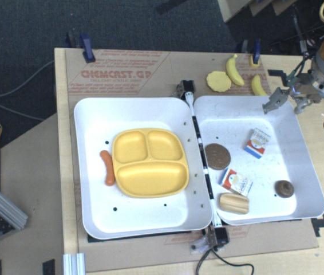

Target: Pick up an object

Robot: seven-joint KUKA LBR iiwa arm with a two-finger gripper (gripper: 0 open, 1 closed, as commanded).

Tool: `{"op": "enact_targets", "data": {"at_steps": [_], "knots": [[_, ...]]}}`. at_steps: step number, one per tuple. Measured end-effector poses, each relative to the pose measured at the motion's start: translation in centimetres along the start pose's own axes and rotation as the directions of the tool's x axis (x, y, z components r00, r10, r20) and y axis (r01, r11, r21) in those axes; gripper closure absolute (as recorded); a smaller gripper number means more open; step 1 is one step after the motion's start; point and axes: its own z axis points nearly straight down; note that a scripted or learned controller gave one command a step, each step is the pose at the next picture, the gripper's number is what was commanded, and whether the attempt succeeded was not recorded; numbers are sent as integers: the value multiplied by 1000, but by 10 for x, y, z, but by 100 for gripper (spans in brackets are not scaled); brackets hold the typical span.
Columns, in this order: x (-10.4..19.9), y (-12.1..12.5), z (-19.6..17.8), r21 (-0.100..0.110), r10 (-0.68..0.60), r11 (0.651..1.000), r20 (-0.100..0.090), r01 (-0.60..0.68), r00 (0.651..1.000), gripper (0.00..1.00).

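Up at the right bin's [305, 153] far corner, the gripper [291, 99] hovers with its metal fingers spread wide, holding nothing. Below it lie a flat brown disc [217, 156], two small cartons [257, 142], a bread roll [233, 203] and a chocolate doughnut [284, 188]. Beside them, the left bin [87, 171] holds a glossy yellow divided plate [149, 162] and a sausage [108, 167].

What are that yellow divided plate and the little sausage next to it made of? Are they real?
The yellow divided plate looks like moulded plastic: one even colour, smooth rounded ridges, a soft sheen. The sausage beside it seems to be toy plastic or rubber, uniformly orange and glossy, though the view leaves that open.
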Motion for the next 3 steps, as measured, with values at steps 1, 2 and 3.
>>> {"op": "enact_targets", "data": {"at_steps": [1,2,3], "knots": [[-1,-42,91,11,3,1000,-4,-3,1000,0],[17,-101,115,7,2,1000,-3,-2,1000,0],[51,-9,113,-8,-6,1000,0,6,1000,0]]}}
